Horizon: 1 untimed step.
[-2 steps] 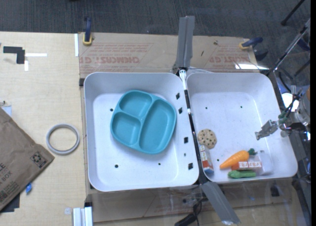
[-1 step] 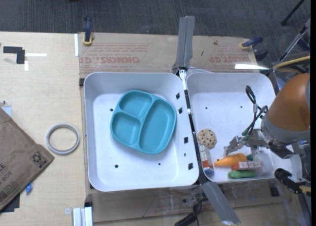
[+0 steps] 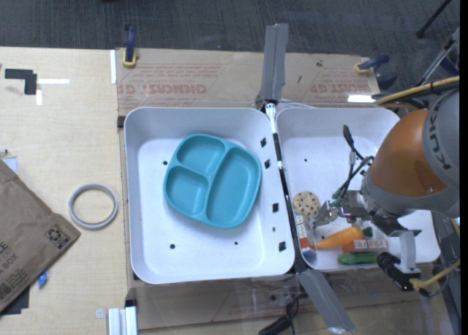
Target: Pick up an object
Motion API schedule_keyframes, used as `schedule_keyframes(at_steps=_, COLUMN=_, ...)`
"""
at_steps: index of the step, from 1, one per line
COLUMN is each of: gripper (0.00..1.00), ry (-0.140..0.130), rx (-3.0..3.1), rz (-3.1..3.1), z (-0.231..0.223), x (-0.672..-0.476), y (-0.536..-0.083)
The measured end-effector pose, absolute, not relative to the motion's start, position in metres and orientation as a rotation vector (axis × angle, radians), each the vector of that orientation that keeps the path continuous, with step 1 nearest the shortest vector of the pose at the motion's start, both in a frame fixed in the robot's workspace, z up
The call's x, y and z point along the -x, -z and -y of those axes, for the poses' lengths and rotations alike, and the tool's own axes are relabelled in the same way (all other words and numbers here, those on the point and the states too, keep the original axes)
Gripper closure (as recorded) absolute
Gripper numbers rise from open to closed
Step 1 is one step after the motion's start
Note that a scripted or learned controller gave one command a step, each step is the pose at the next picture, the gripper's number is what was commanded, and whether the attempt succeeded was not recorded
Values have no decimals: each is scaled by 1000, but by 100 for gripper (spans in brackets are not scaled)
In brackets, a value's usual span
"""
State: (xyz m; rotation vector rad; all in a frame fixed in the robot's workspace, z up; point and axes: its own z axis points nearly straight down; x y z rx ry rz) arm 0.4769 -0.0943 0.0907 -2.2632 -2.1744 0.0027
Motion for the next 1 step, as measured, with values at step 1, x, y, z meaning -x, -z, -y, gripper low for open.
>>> schedule_keyframes(at_steps=1, gripper=0, ry=-4, rx=2432, rz=1988, z=83, x=-504, y=-191)
